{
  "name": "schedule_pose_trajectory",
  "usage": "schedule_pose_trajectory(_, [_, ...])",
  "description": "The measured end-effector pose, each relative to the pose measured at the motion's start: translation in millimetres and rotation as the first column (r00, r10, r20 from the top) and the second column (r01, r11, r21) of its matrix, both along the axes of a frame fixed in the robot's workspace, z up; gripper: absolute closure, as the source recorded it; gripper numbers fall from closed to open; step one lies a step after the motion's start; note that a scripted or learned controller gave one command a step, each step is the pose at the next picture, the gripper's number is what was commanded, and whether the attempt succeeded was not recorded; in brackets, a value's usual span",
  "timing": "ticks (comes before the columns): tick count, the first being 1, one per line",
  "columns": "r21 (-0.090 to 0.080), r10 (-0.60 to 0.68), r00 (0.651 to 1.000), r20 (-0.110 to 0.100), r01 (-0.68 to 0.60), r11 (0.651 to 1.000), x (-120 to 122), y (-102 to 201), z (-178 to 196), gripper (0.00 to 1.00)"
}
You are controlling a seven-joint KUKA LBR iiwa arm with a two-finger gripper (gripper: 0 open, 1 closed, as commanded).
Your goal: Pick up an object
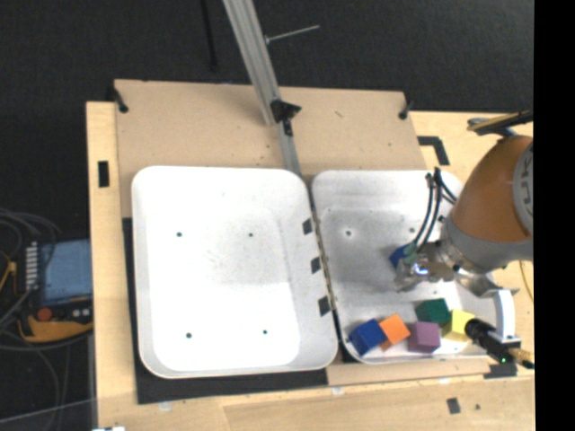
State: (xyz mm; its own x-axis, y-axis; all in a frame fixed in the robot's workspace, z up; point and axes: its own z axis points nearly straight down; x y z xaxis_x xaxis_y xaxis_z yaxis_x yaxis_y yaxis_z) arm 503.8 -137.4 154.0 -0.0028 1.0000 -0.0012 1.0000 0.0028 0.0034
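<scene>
I am looking down at my bench point(252, 124), and two white bins are sitting on it side by side. The left bin point(225, 268) is showing me its bare white floor with a few small dark dots. The right bin point(368, 214) is holding all the blocks.

The blocks are lying in a row along the near edge of the right bin. From left to right I am seeing a blue block point(367, 336), an orange block point(394, 329), a purple block point(425, 336), a green block point(434, 312) (it is sitting a bit farther back than the others) and a yellow block point(462, 323). They are all short and boxy, so none is showing a long side that points anywhere. The blue and orange ones are sitting turned a little, corners toward me.

My arm point(492, 214) is reaching in from the right, grey with its orange band. The gripper point(411, 266) is hanging low over the middle of the right bin, well behind the row of blocks. I cannot tell how the hand is set; it is too small and blurry.

A slanted metal pole point(256, 48) is crossing the dark floor point(108, 25) behind the bench. Some cables and a blue box point(67, 272) are lying off to the left.
</scene>
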Motion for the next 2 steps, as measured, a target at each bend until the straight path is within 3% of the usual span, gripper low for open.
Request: schedule_pose_trajectory(2, [0.001, 0.002, 1.000, 0.002, -0.002, 1.000, 3, -3, 71, 1.00])
